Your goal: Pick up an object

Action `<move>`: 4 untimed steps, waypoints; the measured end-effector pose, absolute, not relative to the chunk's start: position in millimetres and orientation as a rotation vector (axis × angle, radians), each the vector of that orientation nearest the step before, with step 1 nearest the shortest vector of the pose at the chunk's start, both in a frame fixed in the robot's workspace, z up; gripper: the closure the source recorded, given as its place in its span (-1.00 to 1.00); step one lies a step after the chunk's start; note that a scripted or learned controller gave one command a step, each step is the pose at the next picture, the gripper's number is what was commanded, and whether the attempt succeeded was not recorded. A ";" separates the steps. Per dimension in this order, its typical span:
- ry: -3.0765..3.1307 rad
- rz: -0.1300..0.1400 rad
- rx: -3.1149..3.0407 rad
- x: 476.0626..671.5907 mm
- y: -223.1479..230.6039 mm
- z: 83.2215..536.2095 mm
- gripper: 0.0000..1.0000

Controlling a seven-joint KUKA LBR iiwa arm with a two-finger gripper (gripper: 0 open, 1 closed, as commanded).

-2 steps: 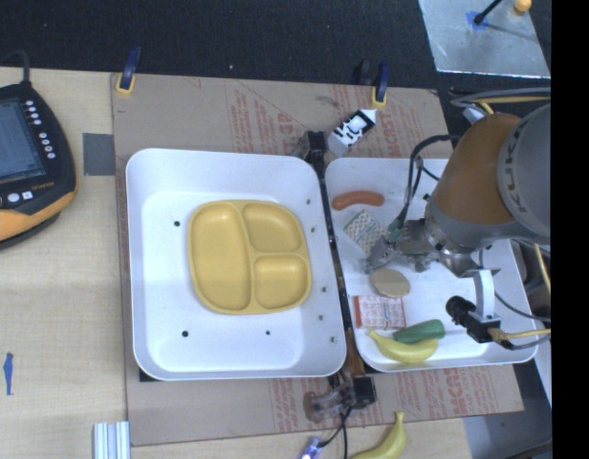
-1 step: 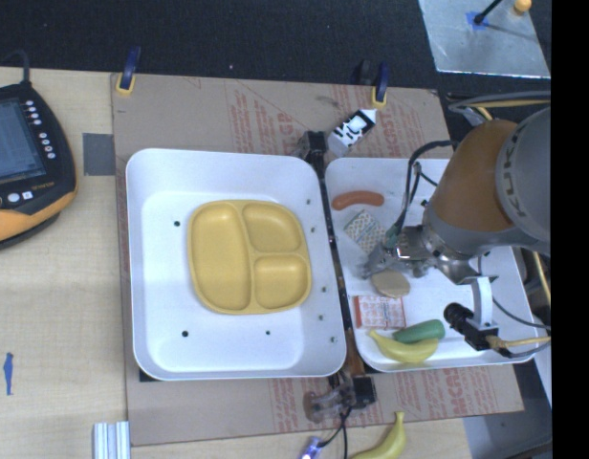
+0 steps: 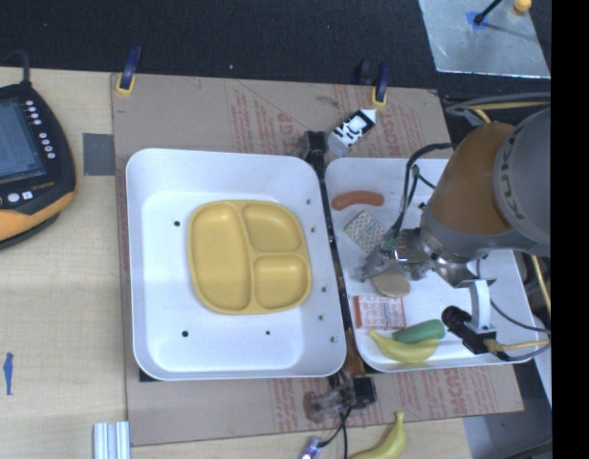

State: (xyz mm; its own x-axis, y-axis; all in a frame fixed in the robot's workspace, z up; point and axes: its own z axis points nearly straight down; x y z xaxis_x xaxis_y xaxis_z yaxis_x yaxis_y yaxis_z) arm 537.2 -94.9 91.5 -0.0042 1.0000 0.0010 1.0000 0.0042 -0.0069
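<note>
down over the right bin [image 3: 524, 285] we find our arm [image 3: 486, 194], grey with its orange band, reaching in from the right, and its gripper [image 3: 385, 261] sits low among the clutter near the bin's middle. we cannot tell how the gripper is set, since the wrist and its cables cover it from above, and we see nothing clearly caught in it.

just beneath the gripper lies a pale tan rounded object [image 3: 392, 283], touching or nearly touching the tool; which of the two we cannot say. up and to the left of it a small checkered packet [image 3: 361, 226] lies tilted, and above that a reddish sausage [image 3: 358, 200] lies flat near the bin's top wall. below the tan piece a red-and-white printed card [image 3: 378, 311] rests on the bin floor. along the bottom wall a yellow banana [image 3: 403, 349] curves, with a green pickle-like thing [image 3: 420, 332] lying on or against it.

the left bin [image 3: 151, 256] holds a yellow divided plate [image 3: 249, 255] with three compartments, sitting roughly in its centre.

outside the bins, a second banana [image 3: 382, 441] lies on the bench at the bottom edge, a black-and-white tag [image 3: 353, 127] sits above the gap between the bins, and a teach pendant [image 3: 22, 161] rests at the far left.
</note>
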 end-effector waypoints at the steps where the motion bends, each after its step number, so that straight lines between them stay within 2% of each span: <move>1: -2.228 0.009 -2.208 538.1 -96.0 102.3 1.00; 2: -2.228 0.009 -2.208 538.1 -95.9 102.2 -1.00; 3: -2.222 0.003 -2.219 597.3 -176.9 91.8 -1.00; 4: -2.224 0.005 -2.213 529.5 -133.3 91.4 -1.00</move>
